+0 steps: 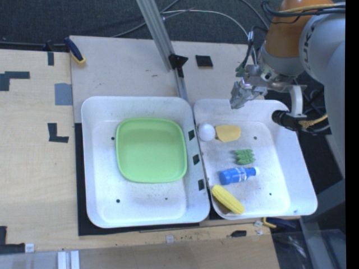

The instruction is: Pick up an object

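The right bin [291, 167] holds a white ball [207, 131], a yellow rounded piece [228, 133], a small green leafy item [244, 156], a blue bottle with a white cap [237, 175] and a yellow corn cob [228, 199]. My gripper [240, 100] hangs above the bin's far edge, up and to the right of the yellow piece, apart from all of them. Nothing shows between its fingertips.
The left bin [95, 150] carries a square green plate [151, 150]. A slanted metal pole [160, 32] rises behind the bins. Cables loop near the arm at the upper right. A black connector [286, 118] sticks over the right bin's rim.
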Tool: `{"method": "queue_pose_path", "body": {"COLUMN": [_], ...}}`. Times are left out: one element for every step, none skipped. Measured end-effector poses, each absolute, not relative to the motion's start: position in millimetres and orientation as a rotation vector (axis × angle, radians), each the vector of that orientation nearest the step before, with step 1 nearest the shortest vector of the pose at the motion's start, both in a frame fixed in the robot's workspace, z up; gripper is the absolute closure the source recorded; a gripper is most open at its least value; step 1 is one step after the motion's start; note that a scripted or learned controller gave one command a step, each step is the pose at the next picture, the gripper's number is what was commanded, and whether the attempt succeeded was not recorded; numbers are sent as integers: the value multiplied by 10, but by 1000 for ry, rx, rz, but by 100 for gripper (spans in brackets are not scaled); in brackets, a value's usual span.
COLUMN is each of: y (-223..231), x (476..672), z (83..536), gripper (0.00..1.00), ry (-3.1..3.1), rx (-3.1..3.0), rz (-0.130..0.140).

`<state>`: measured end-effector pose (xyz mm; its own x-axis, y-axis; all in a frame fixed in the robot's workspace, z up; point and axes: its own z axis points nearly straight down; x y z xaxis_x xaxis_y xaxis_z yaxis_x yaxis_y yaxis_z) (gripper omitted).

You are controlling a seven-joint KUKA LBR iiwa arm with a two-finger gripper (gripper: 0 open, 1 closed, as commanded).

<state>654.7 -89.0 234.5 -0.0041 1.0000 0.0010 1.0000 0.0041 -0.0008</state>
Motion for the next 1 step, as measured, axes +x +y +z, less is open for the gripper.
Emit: {"method": "queue_pose_path", "body": {"y": [-460], "x": [6547], "z": [2296], "gripper": [100], "ry": [-2225], "rx": [-2217], "rz": [0]}}
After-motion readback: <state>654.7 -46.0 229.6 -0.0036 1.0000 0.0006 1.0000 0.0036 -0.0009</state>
